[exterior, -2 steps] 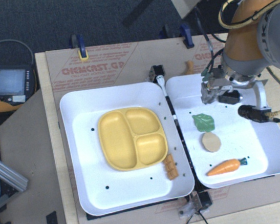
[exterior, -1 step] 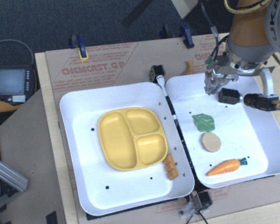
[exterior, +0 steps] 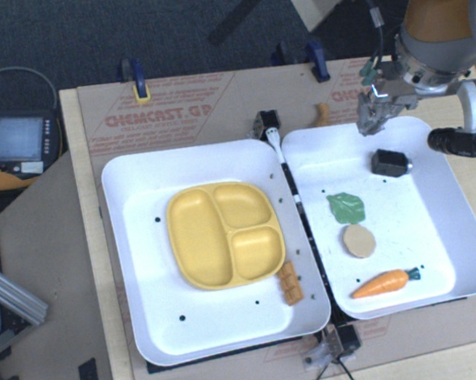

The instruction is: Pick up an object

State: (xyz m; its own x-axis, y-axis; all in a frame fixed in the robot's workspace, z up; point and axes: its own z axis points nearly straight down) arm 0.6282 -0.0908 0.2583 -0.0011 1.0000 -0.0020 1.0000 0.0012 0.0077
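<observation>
My gripper (exterior: 372,120) hangs over the far edge of the right bin (exterior: 462,223), above and to the left of a small black block (exterior: 389,163). Nothing shows between its fingers. Nearer the front lie a green leafy piece (exterior: 346,207), a round tan disc (exterior: 359,241) and an orange carrot (exterior: 383,283) with a green tip. In the left bin (exterior: 136,243) rests a yellow divided plate (exterior: 225,232), with a brown ridged piece (exterior: 291,283) beside its front right corner.
A black rod (exterior: 286,178) runs along the seam between the bins. Blue clamps (exterior: 136,78) hold the cardboard bench top at the back. A handheld pendant (exterior: 12,142) sits off the bench at far left.
</observation>
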